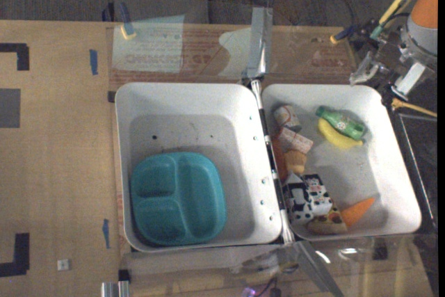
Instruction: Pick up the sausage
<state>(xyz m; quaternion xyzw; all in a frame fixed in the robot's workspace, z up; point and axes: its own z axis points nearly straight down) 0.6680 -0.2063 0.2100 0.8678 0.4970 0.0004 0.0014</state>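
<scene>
- You find the gripper (pixel 373 71) at the upper right of the camera view, over the far right corner of the right bin (pixel 396 170), at about its rim. It is a blur of metal parts, so you cannot tell whether it is open or closed, and nothing shows held in it.
- Nearest below it lie a green bottle (pixel 341 122) and a banana (pixel 336 136), touching each other near the bin's far wall.
- The sausage (pixel 279 151) is, as best you can judge, the reddish-brown piece on the opposite side of that bin, tight against the left wall beside the divider. From the gripper it lies to the left in the view and toward the near edge, well apart, with the bottle and banana roughly between.
- Its long axis seems to run along the wall, from far to near, so closing across it would mean one side working against the wall.
- You see little of it: a small box (pixel 297 141) and a tan lump (pixel 295 163) press against its open side, and a can (pixel 286 116) sits just beyond its far end. It looks dull, smooth and narrow; the rest is too small to tell.
</scene>
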